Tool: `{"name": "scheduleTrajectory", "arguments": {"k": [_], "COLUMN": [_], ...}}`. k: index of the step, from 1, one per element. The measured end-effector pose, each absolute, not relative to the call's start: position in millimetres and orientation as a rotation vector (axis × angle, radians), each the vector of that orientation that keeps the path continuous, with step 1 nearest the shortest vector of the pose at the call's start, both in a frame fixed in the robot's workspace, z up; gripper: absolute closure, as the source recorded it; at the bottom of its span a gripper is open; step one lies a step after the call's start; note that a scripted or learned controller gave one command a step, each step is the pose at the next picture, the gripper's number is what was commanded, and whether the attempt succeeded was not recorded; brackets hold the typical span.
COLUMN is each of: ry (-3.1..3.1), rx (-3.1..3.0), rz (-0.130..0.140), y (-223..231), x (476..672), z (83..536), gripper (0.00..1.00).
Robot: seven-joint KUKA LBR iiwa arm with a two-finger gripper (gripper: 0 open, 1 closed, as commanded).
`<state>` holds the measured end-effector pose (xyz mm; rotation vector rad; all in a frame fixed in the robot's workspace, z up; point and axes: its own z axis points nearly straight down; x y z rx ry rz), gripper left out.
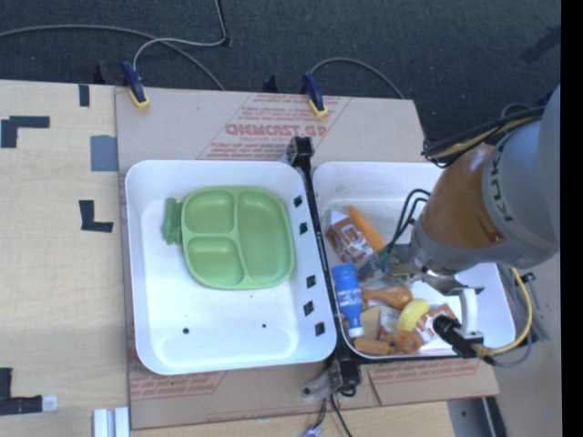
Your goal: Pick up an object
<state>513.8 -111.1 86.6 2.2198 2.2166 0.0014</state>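
- The arm (496, 198) reaches in from the right and hangs low over the right bin (364, 176), its wrist above the middle of the pile.
- The gripper (393, 260) sits just above the toys; whether it is open or closed I cannot tell.
- The candidate things all lie in the right bin: a blue bottle (346, 291) along the divider, an orange carrot (365, 228) on a brown packet (349, 240), a yellow lemon (413, 314) and a brown drumstick (393, 295) near the front.
- These look like light, stiff plastic play food, likely smooth and apt to slip; the bottle's straight body or the carrot's thick middle seem the surest places to pinch.
- The pieces touch and overlap, so a grasp may nudge neighbours.
- The bottle lies close to the bin wall, leaving little room on that side.
- The left bin (146, 244) holds a green divided tray (239, 238), with open floor in front of it.
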Motion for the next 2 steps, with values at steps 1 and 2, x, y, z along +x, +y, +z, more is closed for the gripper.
{"name": "scheduleTrajectory", "arguments": {"k": [1,2], "ry": [2.25,2.254], "rx": [2.235,2.245], "rz": [-0.036,-0.066], "y": [-115.1,-111.8], "x": [583.8,589.2], "z": [83.8,83.5], "gripper": [0.0,0.0]}}
